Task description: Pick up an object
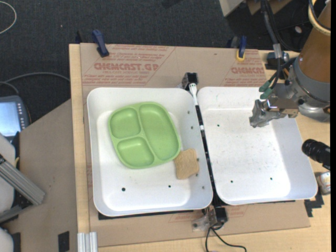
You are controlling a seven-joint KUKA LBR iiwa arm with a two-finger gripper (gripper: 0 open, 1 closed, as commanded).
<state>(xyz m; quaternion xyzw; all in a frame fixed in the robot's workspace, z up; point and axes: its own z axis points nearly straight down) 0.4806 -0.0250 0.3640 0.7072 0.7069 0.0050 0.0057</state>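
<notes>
Nearest me, the tan square sponge [186,164] sits at the green three-compartment plastic plate's [144,135] four o'clock, while my gripper [261,117], grasping nothing, hangs over the right white bin [283,188], its opening unreadable.

Legible text: one brand mark, printed in red on the brown protective sheet [157,62] that covers the surface under the two bins.

Left print, behind the left bin [100,156]: reads "CHEMCAST G.P", large outlined capitals, with a line of smaller red print above it, too small to read.

Right print, behind the right bin [294,167]: the same mark repeats, but only "CHEMCAST" can be made out; the rest is hidden by the arm. Fine print there is also unreadable.

No readable numbers, labels or signs on the bins, or the things in them.
</notes>
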